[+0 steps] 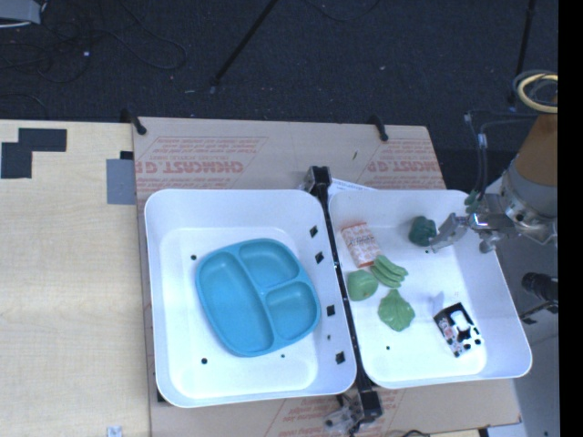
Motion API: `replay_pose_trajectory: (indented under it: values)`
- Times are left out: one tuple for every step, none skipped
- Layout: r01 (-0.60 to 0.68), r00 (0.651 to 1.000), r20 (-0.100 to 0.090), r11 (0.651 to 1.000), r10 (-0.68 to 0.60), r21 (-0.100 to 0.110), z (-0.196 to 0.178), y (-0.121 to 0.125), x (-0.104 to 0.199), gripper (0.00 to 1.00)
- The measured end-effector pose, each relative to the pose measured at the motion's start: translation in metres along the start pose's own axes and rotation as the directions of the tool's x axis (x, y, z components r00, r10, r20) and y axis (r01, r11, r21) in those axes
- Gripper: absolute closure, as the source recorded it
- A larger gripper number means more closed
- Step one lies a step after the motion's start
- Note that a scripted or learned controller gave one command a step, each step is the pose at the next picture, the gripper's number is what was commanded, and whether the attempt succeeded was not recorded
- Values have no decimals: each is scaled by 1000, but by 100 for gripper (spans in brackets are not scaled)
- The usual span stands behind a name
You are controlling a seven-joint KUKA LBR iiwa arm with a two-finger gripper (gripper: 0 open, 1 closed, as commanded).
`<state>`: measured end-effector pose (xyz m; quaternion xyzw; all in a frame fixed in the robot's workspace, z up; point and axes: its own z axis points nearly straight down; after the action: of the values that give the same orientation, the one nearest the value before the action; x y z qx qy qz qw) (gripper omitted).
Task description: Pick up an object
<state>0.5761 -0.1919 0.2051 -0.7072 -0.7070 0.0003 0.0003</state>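
1. The left bin (173, 244) holds one blue divided plate (257, 294), lying flat and turned at a slant, with three compartments.
2. The right bin (496, 335) holds several small things: a dark green lump (422, 231) near the far right side, an orange-and-white packet (360, 243) near the divider, a cluster of light green pieces (381, 288) at the middle, and a black-and-white item (457, 327) toward the near right corner.
3. The hand (451, 230) hangs over the right bin's far right edge, just beside the dark green lump; whether its fingers are apart or together cannot be told.
4. Both bins rest on a cardboard sheet (228, 153) on the bench (64, 289).
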Motion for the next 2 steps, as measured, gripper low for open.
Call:
replay_pose_trajectory:
  values:
    - [1, 1000, -3, 1000, -1, 7, 57, -6, 10, 0]
    - [-1, 1000, -2, 1000, 1, 6, 100, -7, 11, 0]
